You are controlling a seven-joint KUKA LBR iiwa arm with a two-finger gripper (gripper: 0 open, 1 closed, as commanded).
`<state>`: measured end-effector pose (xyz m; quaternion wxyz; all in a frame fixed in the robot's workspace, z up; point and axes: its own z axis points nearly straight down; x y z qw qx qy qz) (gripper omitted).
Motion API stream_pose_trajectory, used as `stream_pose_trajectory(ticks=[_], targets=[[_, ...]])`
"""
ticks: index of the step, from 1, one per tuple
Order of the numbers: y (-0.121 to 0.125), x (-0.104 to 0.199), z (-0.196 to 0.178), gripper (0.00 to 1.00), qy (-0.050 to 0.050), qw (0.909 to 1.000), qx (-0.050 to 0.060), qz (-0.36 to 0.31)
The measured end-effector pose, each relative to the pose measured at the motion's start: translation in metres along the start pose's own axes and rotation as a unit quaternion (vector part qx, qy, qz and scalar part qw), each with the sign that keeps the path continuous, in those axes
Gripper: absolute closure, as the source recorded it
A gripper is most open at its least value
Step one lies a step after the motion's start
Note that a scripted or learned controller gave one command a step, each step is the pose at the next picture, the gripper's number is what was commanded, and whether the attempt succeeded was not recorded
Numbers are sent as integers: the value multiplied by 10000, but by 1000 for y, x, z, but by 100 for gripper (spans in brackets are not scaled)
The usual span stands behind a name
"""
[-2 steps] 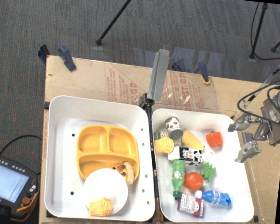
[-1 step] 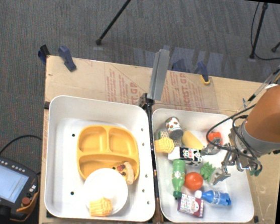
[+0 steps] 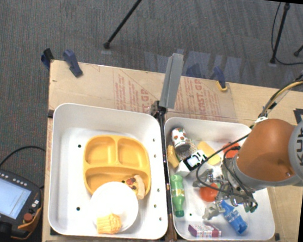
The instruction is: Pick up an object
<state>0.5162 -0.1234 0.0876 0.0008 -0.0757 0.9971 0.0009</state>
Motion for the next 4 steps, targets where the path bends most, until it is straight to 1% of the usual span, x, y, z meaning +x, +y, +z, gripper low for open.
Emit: stream_pose_trajectory(ticks=[1, 2, 3, 4], targets=[[2, -2, -10, 100, -7, 10000, 3, -35], [41, 11, 1, 100, 11, 10000, 14, 66], [40, -17, 1, 100, 9, 9847, 7, 1743], [37, -29, 1, 100, 6, 9498, 19, 3128]])
